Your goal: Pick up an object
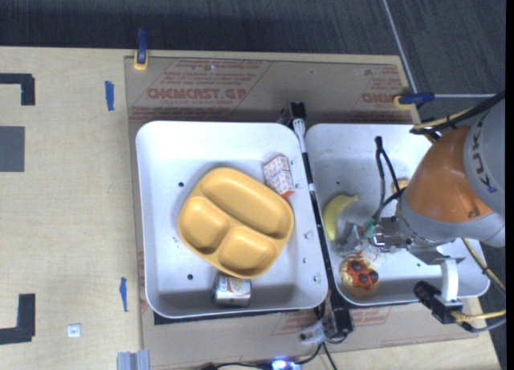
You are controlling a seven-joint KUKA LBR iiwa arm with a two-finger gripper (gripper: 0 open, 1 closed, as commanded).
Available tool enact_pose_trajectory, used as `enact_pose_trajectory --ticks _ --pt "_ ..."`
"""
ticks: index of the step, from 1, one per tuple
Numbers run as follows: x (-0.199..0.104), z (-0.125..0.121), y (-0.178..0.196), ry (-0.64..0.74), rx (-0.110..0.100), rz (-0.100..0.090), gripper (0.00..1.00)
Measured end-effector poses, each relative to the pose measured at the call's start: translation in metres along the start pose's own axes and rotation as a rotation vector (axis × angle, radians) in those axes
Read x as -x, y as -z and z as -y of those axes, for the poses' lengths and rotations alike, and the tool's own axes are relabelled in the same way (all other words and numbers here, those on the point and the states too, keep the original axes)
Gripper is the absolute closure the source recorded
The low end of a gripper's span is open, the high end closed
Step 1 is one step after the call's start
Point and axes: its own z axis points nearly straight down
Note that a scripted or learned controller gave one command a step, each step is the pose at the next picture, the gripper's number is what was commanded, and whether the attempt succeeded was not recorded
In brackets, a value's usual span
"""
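Seen from above, the left bin (161, 200) holds a yellow three-compartment tray (234, 220) lying at a slant near its middle. A small red-and-white carton (278, 174) sits just beside the tray's upper right edge, and a small can (232, 289) lies on its side just below the tray's lower edge.

In the right bin (341, 140), to the right of the tray, a banana (336, 212) lies near the divider between the bins. Below the banana rests a round red-and-orange object (360, 274) (its exact kind is hard to make out). The arm (450, 192) reaches in over this bin, and the gripper (363, 233) sits low between the banana and the round object. Whether its fingers are spread or pressed together cannot be told here.
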Motion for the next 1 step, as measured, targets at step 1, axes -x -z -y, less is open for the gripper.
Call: enact_pose_trajectory --ticks 1 --pt "-0.0005 -0.0001 0.0 0.0 0.0 0.001 0.0"
